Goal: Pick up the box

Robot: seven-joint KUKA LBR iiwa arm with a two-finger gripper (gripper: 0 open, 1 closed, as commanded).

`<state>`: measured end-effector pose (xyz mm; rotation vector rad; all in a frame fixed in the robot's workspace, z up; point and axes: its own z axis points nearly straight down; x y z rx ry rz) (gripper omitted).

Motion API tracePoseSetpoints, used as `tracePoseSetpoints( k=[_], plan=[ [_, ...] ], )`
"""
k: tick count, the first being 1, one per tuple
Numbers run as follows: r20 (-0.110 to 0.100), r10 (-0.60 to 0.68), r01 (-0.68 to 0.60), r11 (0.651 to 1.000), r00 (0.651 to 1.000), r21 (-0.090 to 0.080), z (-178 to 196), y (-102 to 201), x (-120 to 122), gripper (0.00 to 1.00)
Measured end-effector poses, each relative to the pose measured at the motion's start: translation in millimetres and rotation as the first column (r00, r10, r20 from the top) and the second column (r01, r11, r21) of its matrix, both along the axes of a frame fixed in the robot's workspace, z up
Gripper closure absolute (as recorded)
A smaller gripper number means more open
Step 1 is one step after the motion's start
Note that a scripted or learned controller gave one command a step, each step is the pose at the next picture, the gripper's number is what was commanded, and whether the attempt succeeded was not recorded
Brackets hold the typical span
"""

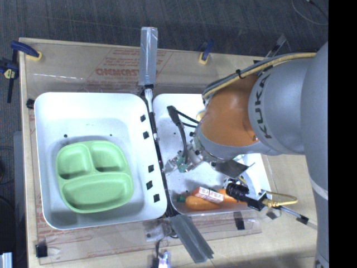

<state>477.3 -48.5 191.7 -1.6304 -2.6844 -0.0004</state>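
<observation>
the grey arm [279,110] with its orange band reaches from the right over the right bin [162,108]. its hand [187,161] sits low near that bin's left side; i cannot tell its state. an orange box [209,199] lies along the bin's lower edge. the left bin [47,108] holds a green divided tray [93,176].

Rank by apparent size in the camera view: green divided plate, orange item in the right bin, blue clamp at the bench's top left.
1. green divided plate
2. orange item, partly covered by the arm
3. blue clamp
</observation>
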Motion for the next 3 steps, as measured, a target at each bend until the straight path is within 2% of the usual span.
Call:
tracePoseSetpoints(
  k=[1,3],
  plan=[
    [0.0,-0.028,0.028,1.0,1.0,0.0,14,-45,12,1.0],
    [0.001,-0.014,0.014,1.0,1.0,-0.001,34,-44,14,1.0]
  ],
)
